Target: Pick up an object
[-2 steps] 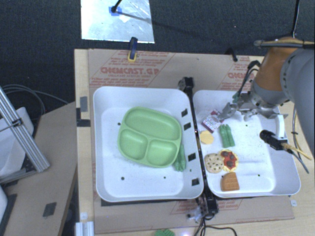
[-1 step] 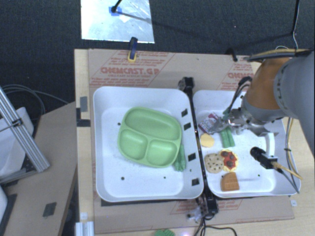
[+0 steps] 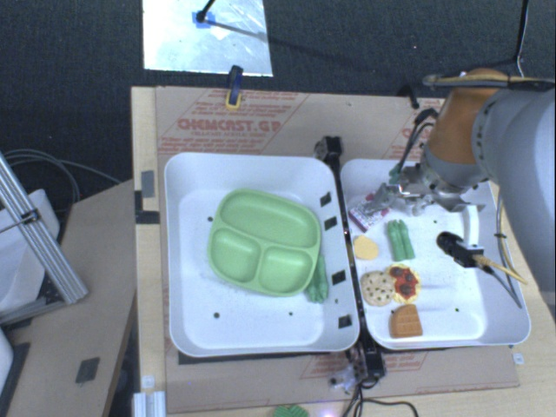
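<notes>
I am watching the gripper (image 3: 388, 195) hovering over the right bin (image 3: 499, 320), and I cannot tell its state. The green asparagus bundle (image 3: 400, 239) is lying just below it toward the bin's near side, its long axis running near-to-far.

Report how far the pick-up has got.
Done: the arm has reached over the right bin, with the gripper low near its back left corner, by the pink packet. In hand: nothing visibly lifted; the green beans, cookie, pizza slice and bread all lie in the bin. Left: the grasp and the lift.
</notes>
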Controlling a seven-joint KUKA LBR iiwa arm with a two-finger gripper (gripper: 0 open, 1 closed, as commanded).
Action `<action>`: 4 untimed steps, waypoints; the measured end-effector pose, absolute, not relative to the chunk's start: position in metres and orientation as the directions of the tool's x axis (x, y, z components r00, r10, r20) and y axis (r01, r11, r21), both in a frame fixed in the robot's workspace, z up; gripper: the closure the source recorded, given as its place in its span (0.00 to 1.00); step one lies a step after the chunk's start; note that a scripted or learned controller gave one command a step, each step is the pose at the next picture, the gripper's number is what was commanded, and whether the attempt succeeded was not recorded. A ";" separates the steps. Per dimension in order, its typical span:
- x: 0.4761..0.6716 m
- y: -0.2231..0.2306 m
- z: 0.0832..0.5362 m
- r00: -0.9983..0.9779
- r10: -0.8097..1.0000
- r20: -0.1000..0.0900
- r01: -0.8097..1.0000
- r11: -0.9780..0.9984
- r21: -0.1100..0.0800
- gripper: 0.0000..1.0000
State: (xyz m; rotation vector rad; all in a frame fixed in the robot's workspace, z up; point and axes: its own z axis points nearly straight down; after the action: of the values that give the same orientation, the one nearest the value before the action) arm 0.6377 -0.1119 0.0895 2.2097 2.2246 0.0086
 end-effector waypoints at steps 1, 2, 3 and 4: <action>0.615 -0.178 0.090 0.003 1.000 -0.001 1.000 -0.003 0.013 0.00; 0.566 -0.151 0.090 0.002 1.000 -0.004 1.000 -0.002 0.016 0.00; 0.578 -0.166 0.089 -0.002 1.000 0.003 1.000 0.002 0.008 0.00; 0.550 -0.135 0.089 -0.001 1.000 -0.005 1.000 0.001 0.016 0.00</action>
State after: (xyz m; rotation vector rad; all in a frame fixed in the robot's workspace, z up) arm 0.5500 -0.1346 0.0894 2.2093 2.2125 0.0115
